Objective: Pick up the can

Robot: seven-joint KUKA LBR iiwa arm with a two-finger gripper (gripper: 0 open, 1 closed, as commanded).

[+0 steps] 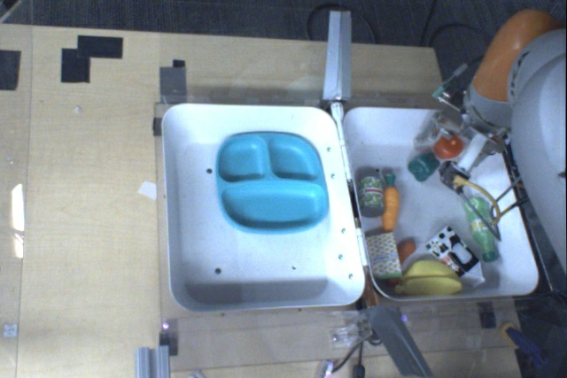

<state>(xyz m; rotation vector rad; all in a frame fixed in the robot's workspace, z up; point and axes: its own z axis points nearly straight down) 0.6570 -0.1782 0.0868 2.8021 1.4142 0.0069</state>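
Observation:
The can (372, 188), short with a dark top and a green label, stands near the left wall of the right bin (523, 279). An orange carrot (391, 204) lies against its right side. My gripper (454, 144) hangs over the back right part of that bin, well to the right of the can and apart from it. Just beneath the gripper sit a red-orange object (448, 146) and a teal cup (423, 165).
The left bin (186, 217) holds a blue divided plate (271, 181). In the right bin lie a green bottle (482, 227), a banana (430, 278), a black-and-white box (453, 250) and a checkered packet (383, 253). A metal divider (337, 57) stands behind the bins.

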